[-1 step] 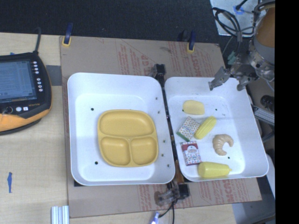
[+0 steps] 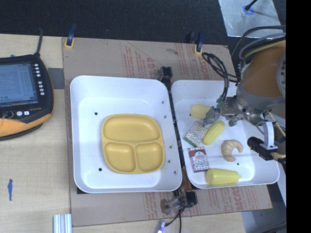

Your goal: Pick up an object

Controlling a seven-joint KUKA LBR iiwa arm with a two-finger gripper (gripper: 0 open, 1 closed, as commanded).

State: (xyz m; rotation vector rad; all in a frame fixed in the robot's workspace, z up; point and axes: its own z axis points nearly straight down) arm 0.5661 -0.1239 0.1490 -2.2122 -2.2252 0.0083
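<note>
Pick not done yet: nothing visibly lifted, all objects lying on the floor of the right bin. Gripper low over that bin's middle, just beside the corn cob and the yellow piece near the bin's far-left corner. Fingers hard to resolve against the wrist clutter, so cannot tell whether spread or closed; nothing seen between them. Left to do: close on one item, lift clear of the bin.

Count, right bin:
- 1 corn cob, middle, tilted, touching the green-white packet
- 1 yellow piece, far-left area
- 1 yellow oblong item, near edge, probably a banana or lemon shape
- 1 croissant, right of centre
- 1 green-white packet, against the bin's left wall
- 1 red packet, near-left area

Left bin: 1 yellow divided tray, three compartments, centred.

Elsewhere on bench: 1 teach pendant at left edge, 2 clamps on the cardboard's far edge.
</note>
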